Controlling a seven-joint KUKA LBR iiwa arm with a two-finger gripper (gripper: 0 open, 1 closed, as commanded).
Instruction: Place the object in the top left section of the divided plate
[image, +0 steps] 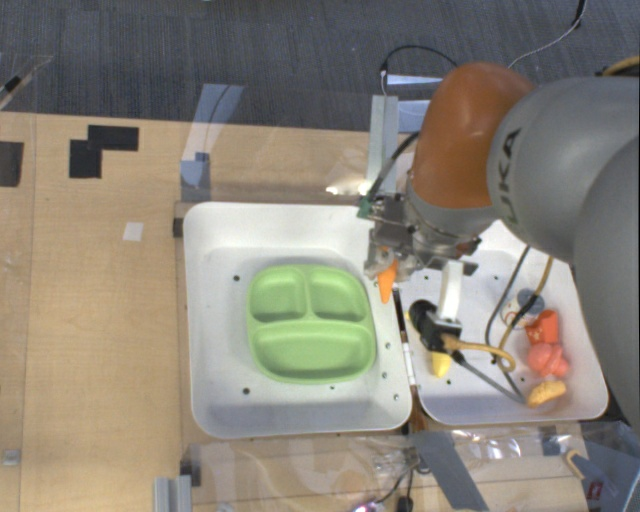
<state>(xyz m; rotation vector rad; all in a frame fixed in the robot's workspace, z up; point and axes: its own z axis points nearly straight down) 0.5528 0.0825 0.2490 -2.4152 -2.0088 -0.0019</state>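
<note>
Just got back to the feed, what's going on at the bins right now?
The KUKA arm reaches in from the right, with its gripper low over the divide between the two bins. A small orange object shows at the gripper's tip, just off the right edge of the green divided plate in the left bin. I can't tell whether it is gripped. It is not on the plate yet.
</note>
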